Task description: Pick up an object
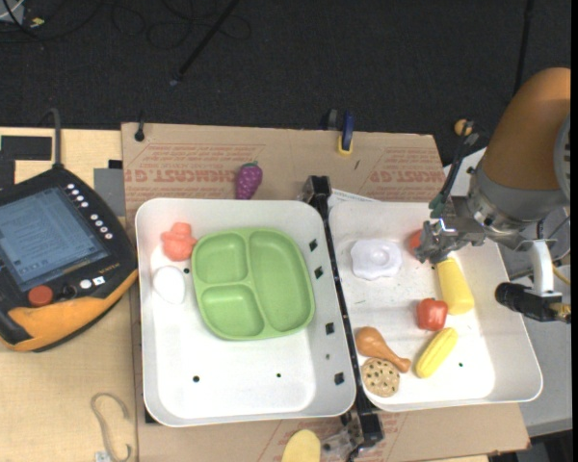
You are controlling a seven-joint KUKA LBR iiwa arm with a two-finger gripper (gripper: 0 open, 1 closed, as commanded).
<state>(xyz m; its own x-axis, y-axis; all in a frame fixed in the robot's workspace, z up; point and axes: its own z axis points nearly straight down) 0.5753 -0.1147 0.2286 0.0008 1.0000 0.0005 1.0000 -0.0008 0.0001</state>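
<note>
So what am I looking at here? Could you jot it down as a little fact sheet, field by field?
setting: two white bins side by side on cardboard
left bin: green divided plate, pink toy, white egg-like piece
right bin: yellow block, red pepper, corn cob, drumstick, cookie, white lid-like piece
outside the bins: purple grapes, handheld control tablet
gripper: low over the right bin, just above the yellow block
holding anything: cannot tell
</note>
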